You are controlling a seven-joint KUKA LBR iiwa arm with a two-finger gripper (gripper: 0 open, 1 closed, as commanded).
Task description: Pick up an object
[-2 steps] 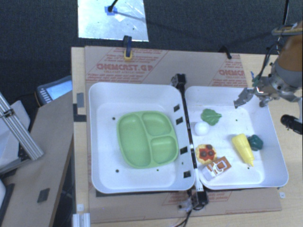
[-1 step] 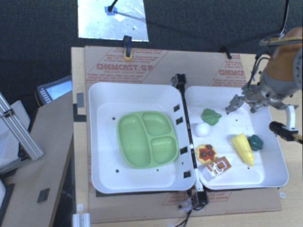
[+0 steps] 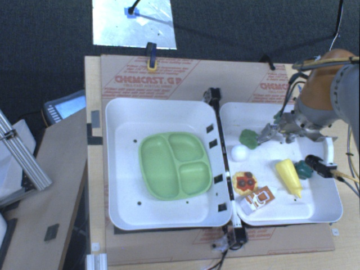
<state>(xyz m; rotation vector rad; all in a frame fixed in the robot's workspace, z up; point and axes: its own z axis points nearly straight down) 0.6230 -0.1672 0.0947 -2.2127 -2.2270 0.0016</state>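
Green, rounded object (image 3: 248, 138) lies at the right bin's (image 3: 323, 210) far left, touching or just left of the gripper (image 3: 265, 134) tip. Whether the fingers are spread or closed cannot be told. White ball (image 3: 239, 152) sits just nearer.

Fixed overhead camera, slanted down on both bins (image 3: 169, 108), seemingly moderately near
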